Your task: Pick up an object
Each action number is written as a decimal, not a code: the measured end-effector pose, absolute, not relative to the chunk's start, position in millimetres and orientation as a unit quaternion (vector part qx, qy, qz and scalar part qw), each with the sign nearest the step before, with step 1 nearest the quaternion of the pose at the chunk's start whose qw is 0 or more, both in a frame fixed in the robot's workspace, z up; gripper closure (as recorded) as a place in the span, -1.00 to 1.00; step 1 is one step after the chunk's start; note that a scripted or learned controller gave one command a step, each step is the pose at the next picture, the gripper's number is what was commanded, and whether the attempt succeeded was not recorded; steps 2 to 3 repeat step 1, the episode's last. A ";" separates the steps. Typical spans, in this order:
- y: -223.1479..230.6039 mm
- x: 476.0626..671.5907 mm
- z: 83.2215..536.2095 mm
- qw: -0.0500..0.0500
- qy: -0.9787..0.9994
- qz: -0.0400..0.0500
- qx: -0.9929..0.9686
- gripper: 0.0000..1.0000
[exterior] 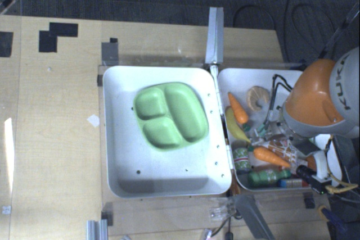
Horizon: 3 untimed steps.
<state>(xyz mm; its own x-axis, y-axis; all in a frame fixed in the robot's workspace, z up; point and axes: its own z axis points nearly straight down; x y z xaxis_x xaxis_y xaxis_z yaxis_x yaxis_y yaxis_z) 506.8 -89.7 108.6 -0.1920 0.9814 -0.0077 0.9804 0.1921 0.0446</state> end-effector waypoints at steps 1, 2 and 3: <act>2.9 504.1 246.7 0.002 0.803 0.002 0.596 1.00; 2.9 504.1 246.7 0.002 0.803 0.002 0.596 1.00; 2.9 504.1 246.7 0.002 0.803 0.002 0.596 1.00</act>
